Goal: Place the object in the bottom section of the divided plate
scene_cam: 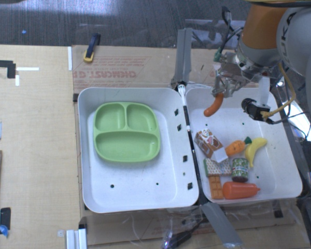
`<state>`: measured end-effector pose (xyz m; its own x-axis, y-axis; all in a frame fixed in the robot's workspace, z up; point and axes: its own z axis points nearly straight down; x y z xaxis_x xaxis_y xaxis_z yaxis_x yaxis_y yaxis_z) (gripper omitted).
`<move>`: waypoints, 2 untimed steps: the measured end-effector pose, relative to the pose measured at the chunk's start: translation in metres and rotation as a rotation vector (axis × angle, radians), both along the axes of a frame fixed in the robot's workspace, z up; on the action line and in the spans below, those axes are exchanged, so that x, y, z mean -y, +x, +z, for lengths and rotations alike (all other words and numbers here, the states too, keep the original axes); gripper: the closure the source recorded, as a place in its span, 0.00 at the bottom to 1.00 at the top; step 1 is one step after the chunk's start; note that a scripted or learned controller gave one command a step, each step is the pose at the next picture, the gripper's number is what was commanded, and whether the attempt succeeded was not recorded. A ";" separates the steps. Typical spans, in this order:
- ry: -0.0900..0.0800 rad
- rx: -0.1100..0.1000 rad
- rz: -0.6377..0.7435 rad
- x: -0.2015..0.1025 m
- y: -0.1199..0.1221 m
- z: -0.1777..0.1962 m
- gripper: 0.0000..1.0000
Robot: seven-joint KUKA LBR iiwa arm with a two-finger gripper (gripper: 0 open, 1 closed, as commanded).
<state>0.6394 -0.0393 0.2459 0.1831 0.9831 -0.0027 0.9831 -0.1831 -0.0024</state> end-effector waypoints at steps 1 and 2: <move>0.000 0.000 0.000 0.000 0.000 0.000 0.00; -0.002 -0.001 0.001 0.001 0.000 0.009 1.00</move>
<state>0.6398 -0.0398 0.2545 0.1826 0.9832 -0.0044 0.9832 -0.1826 -0.0030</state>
